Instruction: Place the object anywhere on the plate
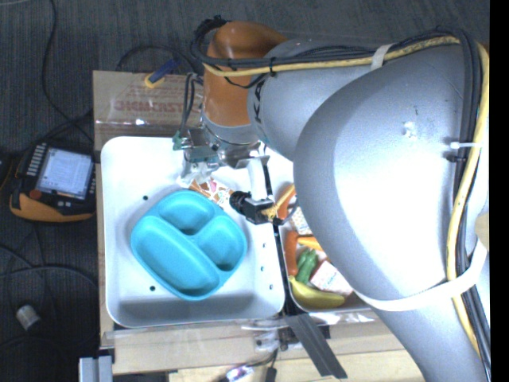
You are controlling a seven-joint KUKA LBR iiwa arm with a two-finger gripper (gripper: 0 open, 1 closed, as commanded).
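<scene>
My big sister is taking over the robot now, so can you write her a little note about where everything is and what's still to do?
Gripper: low over the left bin's far edge, just beyond the blue plate. Whether it holds anything cannot be told.
Plate: in the left bin, three compartments, nothing on it.
A small orange and white object lies by the plate's far rim, under the gripper.
Right bin: banana, green piece and other items.
Done: nothing placed yet.
Left: put the object on the plate.

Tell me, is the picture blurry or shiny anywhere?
In the camera view, the big grey arm up close looks soft and a bit blurred; the blue plate is sharper with a gentle sheen; the left white bin looks bright, with a shadow under the gripper.
</scene>
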